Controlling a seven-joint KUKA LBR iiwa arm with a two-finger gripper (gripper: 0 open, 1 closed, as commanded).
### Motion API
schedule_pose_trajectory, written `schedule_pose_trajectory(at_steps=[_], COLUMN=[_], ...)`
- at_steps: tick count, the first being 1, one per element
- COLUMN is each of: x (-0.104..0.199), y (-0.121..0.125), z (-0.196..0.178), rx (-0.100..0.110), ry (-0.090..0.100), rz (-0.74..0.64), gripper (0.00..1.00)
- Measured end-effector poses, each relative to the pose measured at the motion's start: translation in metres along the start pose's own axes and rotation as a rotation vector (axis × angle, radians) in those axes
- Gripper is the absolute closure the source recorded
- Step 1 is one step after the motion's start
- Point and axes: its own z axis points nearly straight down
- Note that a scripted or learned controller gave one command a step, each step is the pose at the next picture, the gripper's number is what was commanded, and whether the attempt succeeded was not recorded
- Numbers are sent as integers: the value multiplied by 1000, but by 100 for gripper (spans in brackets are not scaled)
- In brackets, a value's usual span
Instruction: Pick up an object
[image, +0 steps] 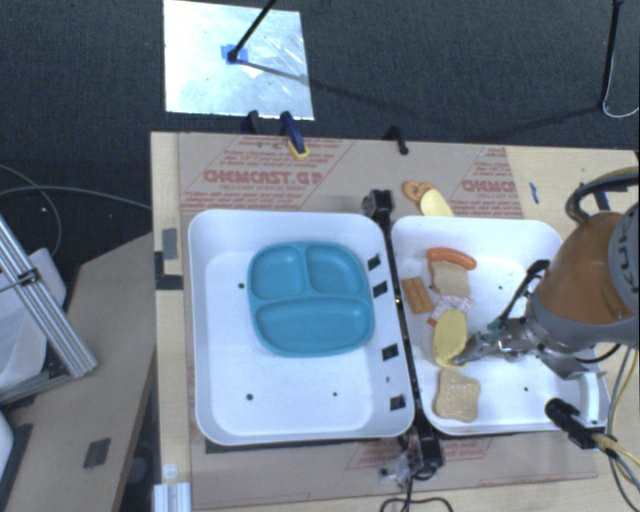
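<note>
The end effector (478, 347) reaches low into the right bin (520, 245), its tips at the edge of a yellow banana-shaped toy (450, 336); whether they are closed cannot be told. The toy lies on the bin floor, so lifting remains.

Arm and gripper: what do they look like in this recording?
The arm is bulky, with a rounded orange band above a grey wrist section. A thin black cable runs along it toward the gripper, which is small, dark metallic grey and slender.
</note>
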Motion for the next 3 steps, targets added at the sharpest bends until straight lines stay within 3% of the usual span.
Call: schedule_pose_trajectory(at_steps=[1,2,3], x=[65,60,120], y=[1,4,1], z=[-4,-18,-108], rx=[-1,-9,-10], ry=[3,0,2], rz=[-7,1,-8], gripper=[0,100,100])
